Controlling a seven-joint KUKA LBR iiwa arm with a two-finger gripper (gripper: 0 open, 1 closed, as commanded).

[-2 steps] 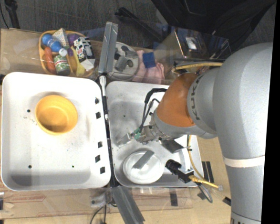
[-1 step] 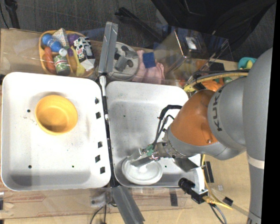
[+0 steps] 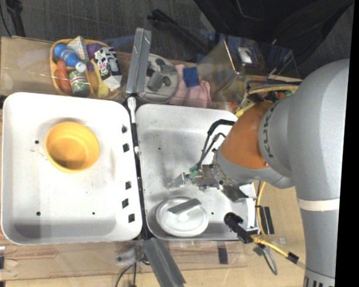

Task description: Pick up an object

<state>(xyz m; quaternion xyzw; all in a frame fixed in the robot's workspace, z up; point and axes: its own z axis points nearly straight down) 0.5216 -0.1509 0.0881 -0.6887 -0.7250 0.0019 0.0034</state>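
Observation:
A yellow bowl (image 3: 73,145) sits in the left bin (image 3: 15,214), toward its upper left. In the right bin (image 3: 168,124) a white round lid (image 3: 182,217) with a grey piece on top lies near the front edge. My gripper (image 3: 192,177) is low over the middle of the right bin, just above and to the right of the white lid. A small green and grey bit shows at its tip, too small to make out.
Behind the bins stands a yellow basket (image 3: 84,65) of small toys, with a grey object (image 3: 159,77) and pink and blue items (image 3: 193,85) to its right. A metal divider (image 3: 135,69) runs between the bins. My arm covers the right bin's right side.

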